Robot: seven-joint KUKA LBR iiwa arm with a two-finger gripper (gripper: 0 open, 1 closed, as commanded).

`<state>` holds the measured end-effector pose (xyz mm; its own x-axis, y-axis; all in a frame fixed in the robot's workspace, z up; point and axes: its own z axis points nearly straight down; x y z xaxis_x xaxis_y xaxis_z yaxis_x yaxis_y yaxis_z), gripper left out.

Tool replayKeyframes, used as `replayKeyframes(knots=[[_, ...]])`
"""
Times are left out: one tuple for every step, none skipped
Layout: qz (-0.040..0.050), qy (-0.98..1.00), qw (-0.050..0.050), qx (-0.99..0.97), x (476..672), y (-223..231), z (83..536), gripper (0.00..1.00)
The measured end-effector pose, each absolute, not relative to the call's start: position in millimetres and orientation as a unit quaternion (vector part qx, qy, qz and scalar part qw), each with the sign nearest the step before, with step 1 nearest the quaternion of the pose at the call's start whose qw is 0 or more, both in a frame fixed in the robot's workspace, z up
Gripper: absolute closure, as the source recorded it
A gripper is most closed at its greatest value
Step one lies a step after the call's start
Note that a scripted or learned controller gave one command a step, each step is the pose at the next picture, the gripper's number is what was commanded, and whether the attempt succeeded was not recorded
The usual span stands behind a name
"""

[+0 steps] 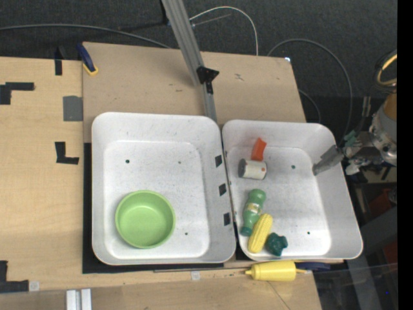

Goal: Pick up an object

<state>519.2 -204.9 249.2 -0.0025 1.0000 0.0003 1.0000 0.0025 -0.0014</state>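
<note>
- Camera view, looking down on bench [155, 76] w/ two white bins side by side.
- Left bin [103, 141]: green bowl [145, 219], upright, near front-left corner, well apart from the other items.
- Right bin [335, 231]: six-odd small items, all along its left side.
- Orange block [259, 149]: toward back-left of right bin, tilted, touching or just above the cylinder.
- White/grey cylinder [253, 169]: lying on its side, just in front of the orange block.
- Green bottle [252, 210]: lying down, front-left area of right bin, near the divider edge.
- Yellow corn cob [261, 232]: lying just beside the bottle's lower end, touching it.
- Dark green piece [277, 243]: by the front edge of right bin, touching the corn's tip.
- Yellow bottle [273, 271]: outside the bins, lying on bench against right bin's front rim.
- Gripper [328, 160]: over right bin's right edge, back-right part, well apart from all items; nothing seen between fingers; wide or narrow — can't tell, too dark/blurred.
- Arm wrist [381, 141]: off the bench's right edge.
</note>
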Motion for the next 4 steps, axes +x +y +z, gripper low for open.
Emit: replayKeyframes(knots=[[0.0003, -0.708, 0.001, -0.706, 519.2, -204.9, 249.2, 0.00], [0.0022, -0.707, 0.003, -0.707, 508.8, -204.7, 190.7, 0.00], [0.0018, -0.708, 0.003, -0.706, 516.2, -202.3, 142.4, 0.00], [0.0011, -0.708, 0.000, -0.707, 515.8, -201.6, 90.0, 0.00]])
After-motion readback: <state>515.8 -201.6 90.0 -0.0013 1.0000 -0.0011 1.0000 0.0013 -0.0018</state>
